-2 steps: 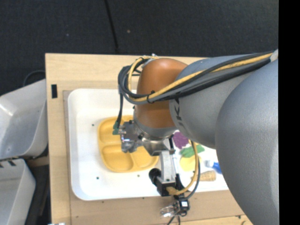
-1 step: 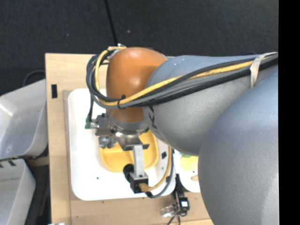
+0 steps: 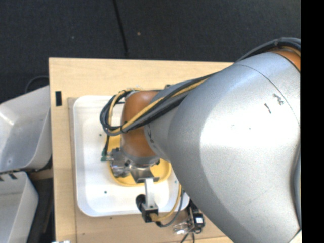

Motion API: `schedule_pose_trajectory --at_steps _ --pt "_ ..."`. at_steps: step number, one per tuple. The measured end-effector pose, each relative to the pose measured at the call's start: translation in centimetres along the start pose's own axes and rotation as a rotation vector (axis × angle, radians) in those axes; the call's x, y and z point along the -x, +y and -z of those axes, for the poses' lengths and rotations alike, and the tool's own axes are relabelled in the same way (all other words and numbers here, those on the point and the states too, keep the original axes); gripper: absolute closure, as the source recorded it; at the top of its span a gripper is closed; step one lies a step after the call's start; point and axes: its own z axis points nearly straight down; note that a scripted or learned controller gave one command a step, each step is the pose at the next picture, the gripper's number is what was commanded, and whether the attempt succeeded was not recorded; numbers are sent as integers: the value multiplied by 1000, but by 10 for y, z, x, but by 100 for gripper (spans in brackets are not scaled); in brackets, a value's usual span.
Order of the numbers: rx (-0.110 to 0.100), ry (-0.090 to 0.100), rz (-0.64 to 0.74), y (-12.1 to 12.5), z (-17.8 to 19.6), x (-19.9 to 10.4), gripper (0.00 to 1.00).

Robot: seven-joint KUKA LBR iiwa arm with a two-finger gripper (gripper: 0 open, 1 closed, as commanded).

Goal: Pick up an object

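Jaws (image 3: 132, 172): state cannot be told, hidden beneath the orange-banded wrist. Shallow white plastic bin (image 3: 88, 156) on the pale wooden table (image 3: 152, 72): holds a flat yellow rounded object (image 3: 161, 173), directly under and slightly right of the jaws, mostly covered, long axis unclear. Grey arm (image 3: 238, 151) overhangs from the right.

Yellow object (image 3: 161, 173) mostly hidden under arm (image 3: 228, 151)
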Motion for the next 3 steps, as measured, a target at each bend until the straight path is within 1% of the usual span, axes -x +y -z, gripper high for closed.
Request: schedule_pose_trajectory --at_steps 1,2,3 --pt "9 4 5 -11 128 10 100" --pt "9 4 7 -15 187 17 100" --pt "4 1 18 -15 194 18 100"
